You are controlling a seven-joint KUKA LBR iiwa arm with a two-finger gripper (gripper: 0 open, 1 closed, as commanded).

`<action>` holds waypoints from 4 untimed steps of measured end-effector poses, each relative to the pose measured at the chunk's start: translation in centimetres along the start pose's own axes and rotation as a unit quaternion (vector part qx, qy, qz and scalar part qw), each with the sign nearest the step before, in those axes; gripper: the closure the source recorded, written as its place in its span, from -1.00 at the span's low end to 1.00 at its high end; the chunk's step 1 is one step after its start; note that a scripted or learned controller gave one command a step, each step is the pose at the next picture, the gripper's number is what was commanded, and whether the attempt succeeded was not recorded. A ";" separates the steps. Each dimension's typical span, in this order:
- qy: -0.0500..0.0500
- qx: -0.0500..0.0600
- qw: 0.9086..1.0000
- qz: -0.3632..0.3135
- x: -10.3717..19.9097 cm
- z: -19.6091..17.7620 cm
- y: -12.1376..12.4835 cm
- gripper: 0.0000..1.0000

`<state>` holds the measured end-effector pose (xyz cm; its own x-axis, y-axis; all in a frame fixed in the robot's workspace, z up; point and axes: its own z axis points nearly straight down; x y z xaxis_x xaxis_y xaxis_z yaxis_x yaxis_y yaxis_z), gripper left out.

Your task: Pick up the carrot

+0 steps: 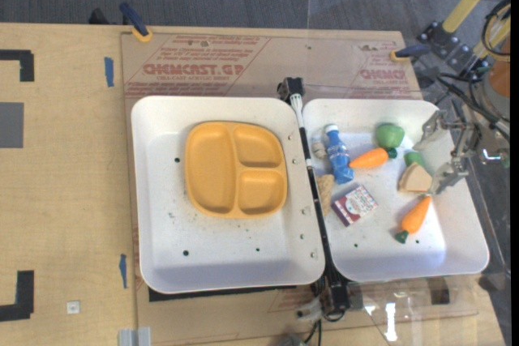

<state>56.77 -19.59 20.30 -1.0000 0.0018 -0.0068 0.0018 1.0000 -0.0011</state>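
Looking down at a slant on the tabletop (65, 198), the camera view takes in two shallow white bins side by side on a sheet of printed cardboard (243, 61). The left bin (154, 255) holds a yellow divided tray (236, 168) lying flat near its middle.

The right bin (462, 255) holds the small things. One carrot (371, 159) lies above the bin's centre, its tip pointing toward 8 o'clock, with a blue bottle (336, 153) just beside it at 9 o'clock and a green ball (390, 134) touching or nearly touching it at 1 o'clock. A second carrot (415, 216) lies toward 4 o'clock from the bin's centre, its green end pointing to 7 o'clock. A small red and white packet (354, 204) rests at 6 o'clock from the bottle. A tan wedge (415, 179) sits just at 12 o'clock from the second carrot, with a green piece (414, 160) touching its upper edge.

The end effector (448, 151) hangs over the bin's rim at 3 o'clock, its thin metal fingers (432, 126) reaching toward the wedge. They blur into the white bin wall, so how far apart they stand cannot be told, and nothing is seen between them. Both carrots lie on the bin floor, apart from the end effector.
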 end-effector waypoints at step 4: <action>-0.010 0.004 0.997 -0.076 5.8 9.9 1.4 1.00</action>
<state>51.06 -18.18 10.35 -0.9883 -0.1501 -0.0269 -0.1499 0.9886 -0.0112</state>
